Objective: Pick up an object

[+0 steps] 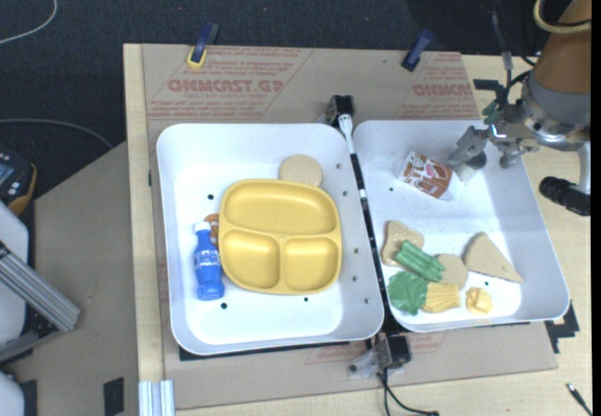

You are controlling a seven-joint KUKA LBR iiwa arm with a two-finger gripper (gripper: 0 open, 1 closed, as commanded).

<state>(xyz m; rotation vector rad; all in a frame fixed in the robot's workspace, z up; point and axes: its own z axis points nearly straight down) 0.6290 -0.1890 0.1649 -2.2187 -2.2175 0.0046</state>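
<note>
nothing picked up yet

start at the front of the table, close to the camera. two white bins sit side by side on it.

in the front of the right bin there is a pile of toy food. a green leafy thing lies beside a little yellow corn and a small yellow cube. just behind them are a green bean pod, a round tan cookie, a slice of bread and a tan wedge. they all rest on the bin floor. none of them has been lifted.

in the left bin a big yellow tray with three parts lies flat. a small blue bottle lies just beside its left edge. a round tan disc sits behind the tray, near the back wall.

farther back in the right bin lies a red and white packet, on its own, apart from the pile.

farthest back, the hand hangs low over the back of the right bin, just to the right of the packet. i see nothing between its fingers. i cannot tell if they are spread or pressed together.

so the job looks like it is at its start. the arm has reached in, and the packet looks like the closest thing to grab. the grab and the lift are both left to do.
</note>
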